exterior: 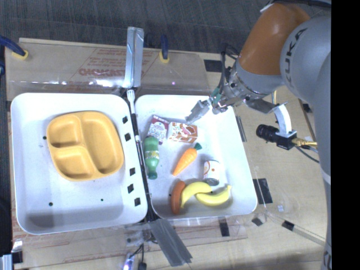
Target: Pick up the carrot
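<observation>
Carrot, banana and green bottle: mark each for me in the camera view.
carrot (185, 160), camera view, middle of its orange body.
banana (207, 194), camera view, middle of its yellow curve.
green bottle (151, 157), camera view, middle of its body.

two bins sit side by side on the desk (270, 207). the left bin (28, 207) holds a divided plate (84, 145) near its middle. in the right bin (236, 167), the carrot (185, 160) lies tilted at the centre, with a bottle (151, 156) to its left by the wall, two small cartons (171, 131) behind it, and a banana (205, 194) in front. the end effector (198, 110) hangs over the right bin's rear, behind and apart from the carrot, reaching in from the right.
</observation>
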### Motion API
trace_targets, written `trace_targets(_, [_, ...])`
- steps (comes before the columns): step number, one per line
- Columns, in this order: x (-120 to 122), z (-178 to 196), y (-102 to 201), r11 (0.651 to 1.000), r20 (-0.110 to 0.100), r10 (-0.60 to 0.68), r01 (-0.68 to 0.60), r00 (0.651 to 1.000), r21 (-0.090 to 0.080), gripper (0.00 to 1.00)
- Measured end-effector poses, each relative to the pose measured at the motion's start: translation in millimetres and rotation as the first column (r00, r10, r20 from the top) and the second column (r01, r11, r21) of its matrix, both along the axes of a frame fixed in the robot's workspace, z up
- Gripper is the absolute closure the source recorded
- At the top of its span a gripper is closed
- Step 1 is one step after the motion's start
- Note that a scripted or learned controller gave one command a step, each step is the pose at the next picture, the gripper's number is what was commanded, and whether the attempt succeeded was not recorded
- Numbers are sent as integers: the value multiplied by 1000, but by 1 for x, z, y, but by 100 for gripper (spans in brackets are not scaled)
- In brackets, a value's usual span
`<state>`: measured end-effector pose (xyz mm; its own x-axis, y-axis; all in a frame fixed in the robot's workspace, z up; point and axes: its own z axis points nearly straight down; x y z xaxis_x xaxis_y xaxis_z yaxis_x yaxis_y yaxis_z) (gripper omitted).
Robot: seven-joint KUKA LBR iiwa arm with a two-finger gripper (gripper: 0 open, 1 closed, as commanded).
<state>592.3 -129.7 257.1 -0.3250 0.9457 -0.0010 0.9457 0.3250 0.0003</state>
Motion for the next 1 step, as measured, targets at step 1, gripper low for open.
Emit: trace_targets(1, [-39,-87,0,1000,-5,14,-14,1000,1,0])
